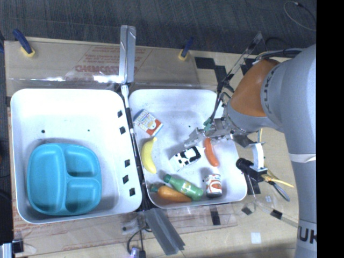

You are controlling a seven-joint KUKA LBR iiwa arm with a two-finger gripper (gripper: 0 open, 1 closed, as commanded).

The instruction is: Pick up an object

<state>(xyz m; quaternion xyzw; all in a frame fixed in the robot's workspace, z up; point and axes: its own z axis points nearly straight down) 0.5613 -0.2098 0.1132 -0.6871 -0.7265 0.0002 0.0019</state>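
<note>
Reaching in from the right, the grey arm point(293, 95) covers the right bin's point(172, 98) far corner; its orange band is seen above the wrist. The gripper point(207, 130) is seen low over the right bin, but its metal parts blur into cables and brackets, so whether the claw is spread or pressed together cannot be told. Nothing is clearly seen between its tips.

Just beside the gripper, an orange sausage-shaped item point(211, 151) is noted, smooth and rounded, lying lengthwise toward the near wall. Left of it, a small black-and-white blocky object point(187, 157) is seen, its form hard to read. A curved yellow banana point(148, 156) lies near the bin's left wall. A small carton point(148, 122) with orange print is tilted above the banana. Along the near wall, a green bottle point(185, 186) is laid partly over a carrot point(170, 194), whose tip is hidden beneath it. A red-and-white can point(214, 184) is placed at the bottle's right end.

In the left bin point(64, 104), a blue compartment tray point(63, 179) of glossy plastic with rounded corners is set toward the near left corner.
</note>
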